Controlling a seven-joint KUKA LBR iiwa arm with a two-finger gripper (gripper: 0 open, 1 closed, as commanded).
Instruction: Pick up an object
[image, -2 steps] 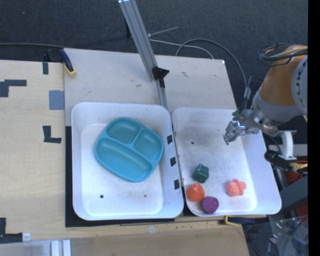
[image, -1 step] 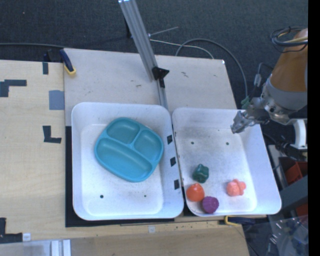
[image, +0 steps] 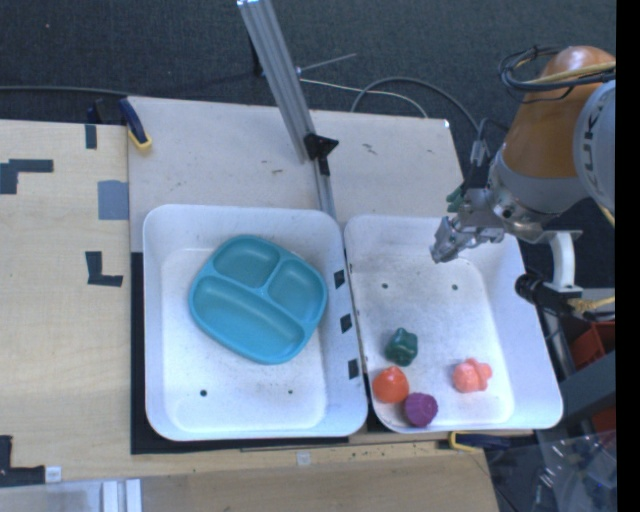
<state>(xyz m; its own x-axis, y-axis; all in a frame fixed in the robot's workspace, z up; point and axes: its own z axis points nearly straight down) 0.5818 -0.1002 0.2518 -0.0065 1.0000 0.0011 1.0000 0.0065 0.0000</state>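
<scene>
My jaws (image: 447, 250), spread state unreadable, hang over the right bin (image: 500, 300); best descend squarely on the isolated green object (image: 402, 346).

- Arm (image: 560, 130): grey with an orange band; its hand (image: 450, 243) is grey metal.
- Two bins (image: 165, 300) (image: 500, 300): white, the right one dark-speckled.
- Divided plate (image: 258, 298): turquoise.
- Small pieces: dark green (image: 402, 346), orange-red (image: 390, 384), purple (image: 420, 408), salmon pink (image: 471, 376).
- Bench (image: 60, 300): pale wood with grey tape marks (image: 112, 198).
</scene>
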